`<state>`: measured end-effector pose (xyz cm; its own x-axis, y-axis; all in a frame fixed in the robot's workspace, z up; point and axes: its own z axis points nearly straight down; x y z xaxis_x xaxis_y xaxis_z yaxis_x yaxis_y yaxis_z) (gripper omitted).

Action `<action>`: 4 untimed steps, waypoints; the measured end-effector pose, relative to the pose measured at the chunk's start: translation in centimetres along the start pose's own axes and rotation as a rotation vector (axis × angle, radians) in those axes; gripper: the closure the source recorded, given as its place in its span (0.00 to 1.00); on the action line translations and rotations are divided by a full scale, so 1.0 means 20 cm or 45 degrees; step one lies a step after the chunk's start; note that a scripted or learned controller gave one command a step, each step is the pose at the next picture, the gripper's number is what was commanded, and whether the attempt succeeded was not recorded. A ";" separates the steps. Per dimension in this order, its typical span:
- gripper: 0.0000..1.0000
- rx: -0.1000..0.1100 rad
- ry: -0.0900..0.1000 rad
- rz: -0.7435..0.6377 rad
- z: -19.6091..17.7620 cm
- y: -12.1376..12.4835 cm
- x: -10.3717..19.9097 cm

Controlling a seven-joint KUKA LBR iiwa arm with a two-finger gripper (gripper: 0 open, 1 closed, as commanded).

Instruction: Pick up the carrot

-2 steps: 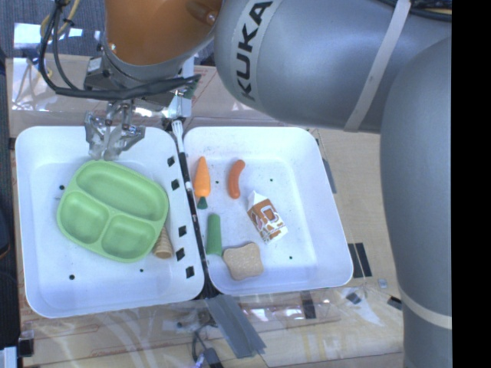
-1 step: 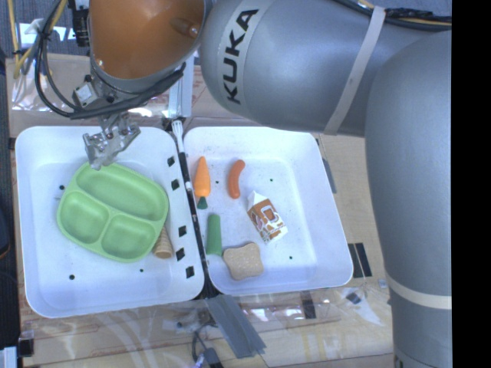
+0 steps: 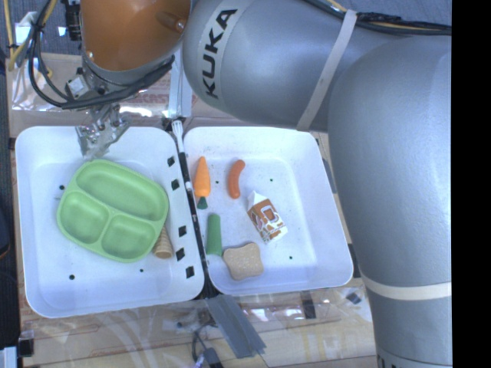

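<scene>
The hand (image 3: 100,133) is hovering over the left bin (image 3: 38,282), above the green divided plate (image 3: 113,211), gripping nothing; its opening is unclear. The carrot (image 3: 202,179) is lying in the right bin (image 3: 322,228) beside the divider, so approach is pending: crossing rightward, then descending.

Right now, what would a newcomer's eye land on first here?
The huge grey KUKA arm fills the top and right. Its hand hangs over the left bin's far edge, above the green divided plate. The carrot lies in the right bin, near the divider.
</scene>
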<state>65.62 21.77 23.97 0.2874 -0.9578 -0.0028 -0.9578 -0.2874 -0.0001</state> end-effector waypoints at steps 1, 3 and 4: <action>1.00 0.005 0.001 0.290 -0.12 0.00 0.00; 1.00 -0.003 0.002 -0.575 -0.23 0.23 -0.08; 1.00 -0.003 -0.001 -0.641 -0.04 0.03 -0.01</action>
<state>64.95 21.77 24.82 0.7137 -0.7004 -0.0041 -0.7004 -0.7137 0.0008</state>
